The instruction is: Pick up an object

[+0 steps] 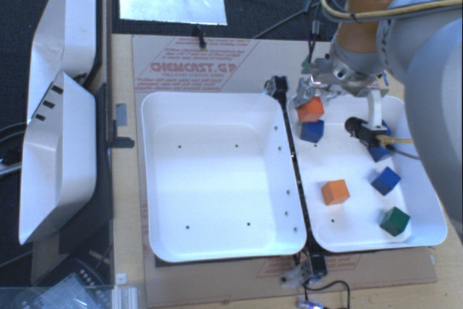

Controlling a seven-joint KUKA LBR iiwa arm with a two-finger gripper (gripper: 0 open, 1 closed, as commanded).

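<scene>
Gripper sat over right bin, far-left corner, fingers pinching an orange cube w/ a blue cube directly beneath. Further out: orange block, two blue blocks, green block.

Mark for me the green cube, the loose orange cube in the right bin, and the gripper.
green cube [395, 220], camera view, on its top face.
orange cube [335, 192], camera view, on its top face.
gripper [309, 99], camera view, midway between its fingertips, above a second orange cube.
</scene>
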